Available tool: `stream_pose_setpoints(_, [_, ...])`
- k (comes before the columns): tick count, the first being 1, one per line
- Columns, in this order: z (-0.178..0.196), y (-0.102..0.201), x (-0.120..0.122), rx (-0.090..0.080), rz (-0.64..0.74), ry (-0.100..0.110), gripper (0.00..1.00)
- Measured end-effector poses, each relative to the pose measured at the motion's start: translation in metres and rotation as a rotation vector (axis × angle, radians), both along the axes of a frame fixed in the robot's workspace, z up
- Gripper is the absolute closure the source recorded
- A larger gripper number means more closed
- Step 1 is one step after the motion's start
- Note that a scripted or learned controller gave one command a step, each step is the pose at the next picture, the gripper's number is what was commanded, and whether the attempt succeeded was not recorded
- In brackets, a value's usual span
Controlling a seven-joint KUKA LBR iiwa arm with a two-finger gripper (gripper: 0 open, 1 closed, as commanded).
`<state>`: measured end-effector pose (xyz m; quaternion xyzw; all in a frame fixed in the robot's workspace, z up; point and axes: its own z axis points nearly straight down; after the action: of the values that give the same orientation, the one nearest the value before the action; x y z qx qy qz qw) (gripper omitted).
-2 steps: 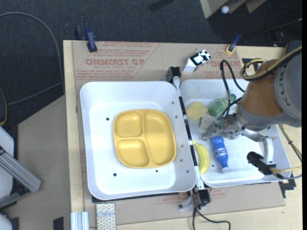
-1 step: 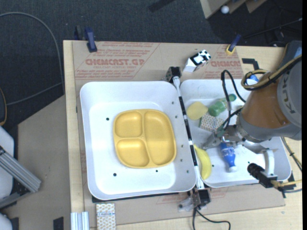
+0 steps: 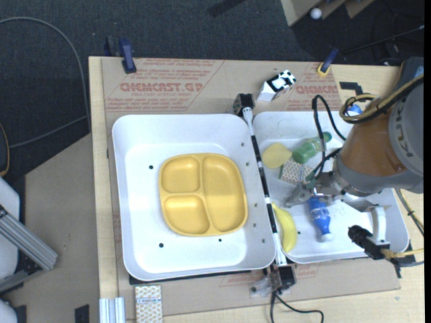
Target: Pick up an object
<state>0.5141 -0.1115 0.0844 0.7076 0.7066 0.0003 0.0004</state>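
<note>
My gripper (image 3: 304, 198) is low in the right bin (image 3: 397, 229), its fingers spread open with nothing between them. A blue tube (image 3: 320, 220) lies just below and right of the fingertips. A patterned small box (image 3: 292, 172) sits just above the gripper, and a yellow banana (image 3: 287, 227) lies at the bin's left wall below it. Farther back are a pale yellow round object (image 3: 275, 155) and a green bottle (image 3: 308, 149), partly behind a black cable.
The left bin (image 3: 135, 180) holds a yellow divided plate (image 3: 202, 194). The arm's grey and orange body (image 3: 377, 147) covers the right bin's right side. A black-and-white object (image 3: 279, 83) lies on the board behind the bins.
</note>
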Motion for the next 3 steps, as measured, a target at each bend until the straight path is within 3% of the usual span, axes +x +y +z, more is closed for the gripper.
stream_pose_setpoints(1, [0.000,0.002,0.004,0.000,0.001,0.000,0.00])
stream_pose_setpoints(3, [0.000,0.006,-0.023,0.002,0.001,0.004,0.00])
